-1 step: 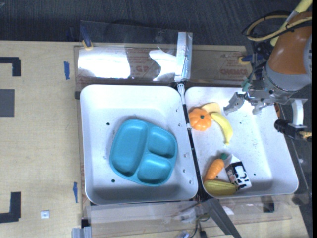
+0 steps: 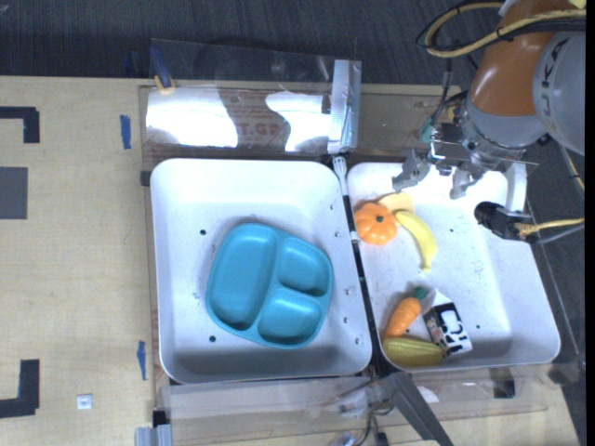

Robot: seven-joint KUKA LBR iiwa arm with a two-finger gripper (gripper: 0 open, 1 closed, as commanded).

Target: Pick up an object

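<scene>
We see the gripper hanging over the far end of the right bin, fingers spread wide with nothing between them, probably lining up for a drop. Our best guess for the pick is the small orange pumpkin, ribbed and glossy, just below the gripper and touching the smooth curved banana. Farther from the gripper, a carrot, a black-and-white box and a yellow-green fruit huddle together. The blue divided plate sits alone next door.

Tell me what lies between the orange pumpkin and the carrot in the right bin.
In the camera view, the banana curves down between the pumpkin and the carrot; below its tip the stretch is bare white bin floor.
</scene>
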